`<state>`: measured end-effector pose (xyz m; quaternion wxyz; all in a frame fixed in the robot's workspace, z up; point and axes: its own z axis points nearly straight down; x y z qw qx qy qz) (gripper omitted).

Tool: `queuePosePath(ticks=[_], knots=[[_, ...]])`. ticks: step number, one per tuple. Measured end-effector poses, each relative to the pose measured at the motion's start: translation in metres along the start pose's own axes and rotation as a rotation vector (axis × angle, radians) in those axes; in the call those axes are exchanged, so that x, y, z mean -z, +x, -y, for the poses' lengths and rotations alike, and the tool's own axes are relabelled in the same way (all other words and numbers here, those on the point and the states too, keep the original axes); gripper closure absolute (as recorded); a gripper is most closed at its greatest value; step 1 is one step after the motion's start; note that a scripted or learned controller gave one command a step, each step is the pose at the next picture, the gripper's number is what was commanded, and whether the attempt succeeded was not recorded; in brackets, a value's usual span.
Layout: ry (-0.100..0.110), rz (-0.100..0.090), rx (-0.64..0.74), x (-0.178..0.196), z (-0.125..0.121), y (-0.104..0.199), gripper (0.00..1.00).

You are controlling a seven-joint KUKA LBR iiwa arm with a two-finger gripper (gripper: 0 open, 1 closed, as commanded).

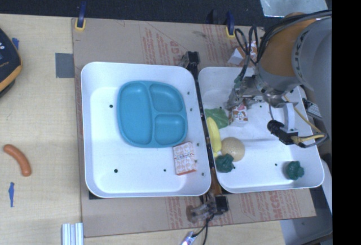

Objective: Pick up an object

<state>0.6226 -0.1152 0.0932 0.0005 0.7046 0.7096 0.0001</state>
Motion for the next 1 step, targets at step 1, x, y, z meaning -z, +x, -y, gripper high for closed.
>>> queuePosePath(ticks=[1], knots=[[0.002, -0.002, -0.002, 0.0996, -0.0008, 0.0741, 1.00]])
